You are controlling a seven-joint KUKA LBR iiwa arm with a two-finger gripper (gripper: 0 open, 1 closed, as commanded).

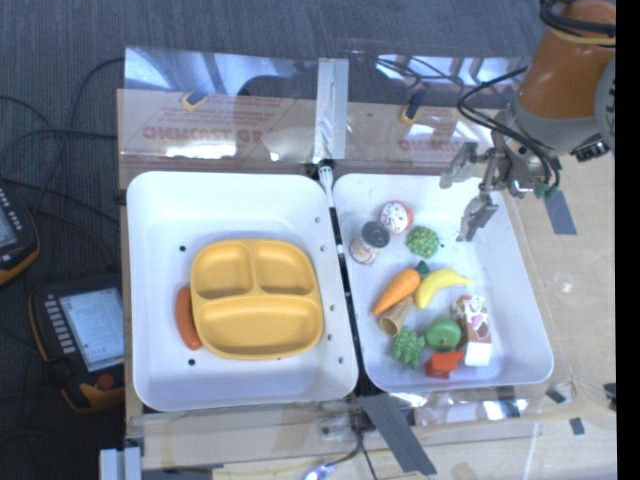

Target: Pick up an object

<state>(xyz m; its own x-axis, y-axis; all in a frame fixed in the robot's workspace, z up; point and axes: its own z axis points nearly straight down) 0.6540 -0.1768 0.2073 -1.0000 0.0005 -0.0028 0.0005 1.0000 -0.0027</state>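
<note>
Two bins on desk | right bin (pixel 520 298): toy food clustered mid to lower, orange carrot (pixel 397 290) beside yellow banana (pixel 441 285) | pincer (pixel 481 196) spread wide, grasping nothing, over upper right corner | bare floor along upper wall | left bin (pixel 150 268): yellow tray (pixel 257 298)

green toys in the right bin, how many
3: a round one near the bin's middle, a broccoli near the front, an apple beside it. Others may hide underneath.
</note>
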